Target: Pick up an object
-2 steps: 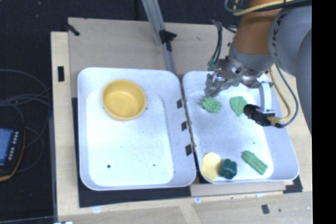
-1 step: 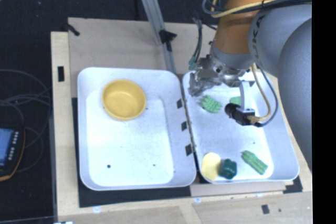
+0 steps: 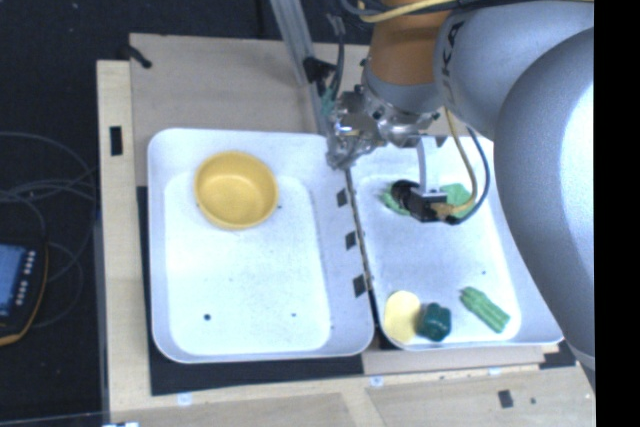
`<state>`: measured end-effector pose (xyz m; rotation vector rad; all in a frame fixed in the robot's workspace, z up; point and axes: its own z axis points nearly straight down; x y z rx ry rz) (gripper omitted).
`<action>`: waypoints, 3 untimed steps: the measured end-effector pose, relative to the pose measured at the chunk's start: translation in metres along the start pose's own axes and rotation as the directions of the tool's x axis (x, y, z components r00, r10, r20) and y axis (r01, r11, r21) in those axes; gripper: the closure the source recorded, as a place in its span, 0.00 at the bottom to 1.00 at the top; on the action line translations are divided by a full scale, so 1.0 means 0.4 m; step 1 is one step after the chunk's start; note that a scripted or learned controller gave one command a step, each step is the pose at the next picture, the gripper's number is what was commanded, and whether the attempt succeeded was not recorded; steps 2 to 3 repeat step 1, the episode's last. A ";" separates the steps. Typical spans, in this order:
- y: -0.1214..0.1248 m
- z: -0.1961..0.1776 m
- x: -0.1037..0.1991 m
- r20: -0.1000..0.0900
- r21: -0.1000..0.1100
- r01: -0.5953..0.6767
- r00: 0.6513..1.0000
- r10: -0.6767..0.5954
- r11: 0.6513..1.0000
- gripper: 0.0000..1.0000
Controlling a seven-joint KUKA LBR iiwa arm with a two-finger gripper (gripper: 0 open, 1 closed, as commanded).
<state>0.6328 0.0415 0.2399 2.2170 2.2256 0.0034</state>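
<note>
Gripper: over the far end of the wall between the two bins, at the right bin's far left corner.
Gripper state: wide or narrow, cannot tell from this slant.
Arm: grey, orange band above the wrist, reaching in from the right.
Left bin: white, shallow.
Yellow bowl: upright in the far part of the left bin, well apart from the gripper.
Right bin: white, shallow, holding four small things.
Green piece: far part of the right bin, partly hidden, near the gripper.
Pale yellow round piece: near left corner of the right bin, touching the dark teal piece.
Dark teal piece: just right of the pale yellow one.
Green oblong piece: lying slantwise by the near edge, close to the teal piece but apart.
</note>
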 end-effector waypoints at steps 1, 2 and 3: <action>0.051 -0.003 0.104 0.000 0.001 -0.001 1.000 0.001 1.000 1.00; 0.051 -0.003 0.104 0.000 0.001 -0.001 1.000 0.001 1.000 1.00; 0.051 -0.003 0.104 0.000 0.001 -0.001 1.000 0.001 1.000 1.00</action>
